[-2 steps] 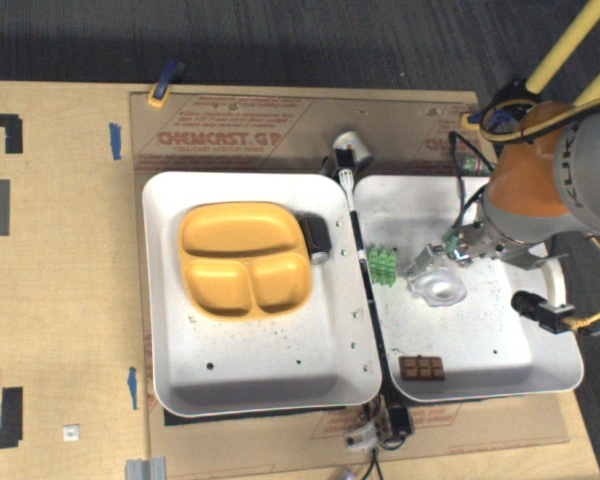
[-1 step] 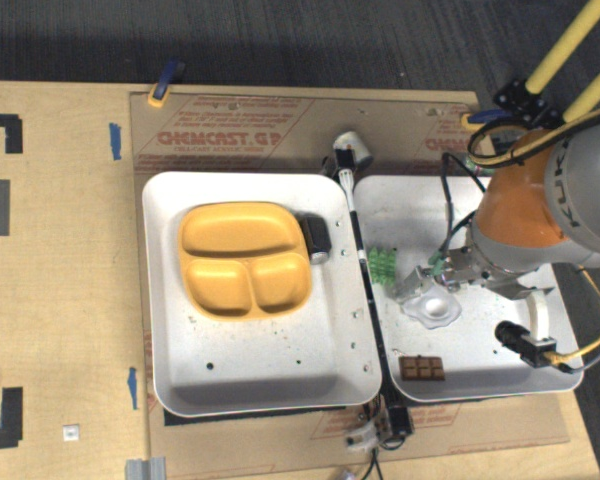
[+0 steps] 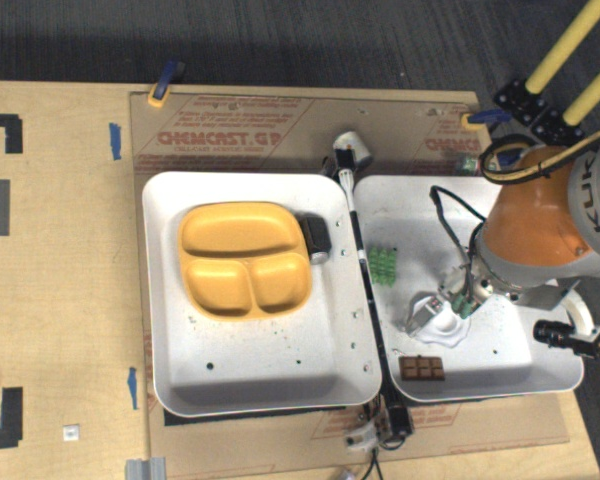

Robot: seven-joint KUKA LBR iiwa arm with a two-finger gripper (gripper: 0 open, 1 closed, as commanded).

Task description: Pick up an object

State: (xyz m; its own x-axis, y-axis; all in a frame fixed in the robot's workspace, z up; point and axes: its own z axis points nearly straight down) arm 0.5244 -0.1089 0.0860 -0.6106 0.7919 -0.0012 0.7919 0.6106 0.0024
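The arm comes in from the right, its orange band (image 3: 535, 230) and grey wrist covering much of the upper right part of the right bin (image 3: 500, 363), so whatever lies under them there is hidden. The tool (image 3: 442, 311) hangs low over the middle of that bin, tilted down toward the left, and it is a tangle of metal, green and white parts against the white floor; whether it is open or closed cannot be told, and nothing can be made out as gripped in it. A small whitish object (image 3: 446, 326) lies right at or beneath its tip, merging with the bin floor so that its outline and kind stay unclear, as does whether the two touch. A green studded block (image 3: 382, 265) sits near the right bin's left wall, apart from the tool, and a brown segmented bar (image 3: 422, 369) lies near the front edge, below the tool and apart from it. A black cable (image 3: 450, 213) loops from the arm across the bin's upper part. In the left bin (image 3: 180, 368) a yellow three-compartment tray (image 3: 245, 258) lies toward the back, and a dark grey object (image 3: 315, 236) sits just beside its right edge, partly tucked against it and too shadowed to identify. Both bins rest on a brown board (image 3: 230, 128) on the table (image 3: 50, 268).
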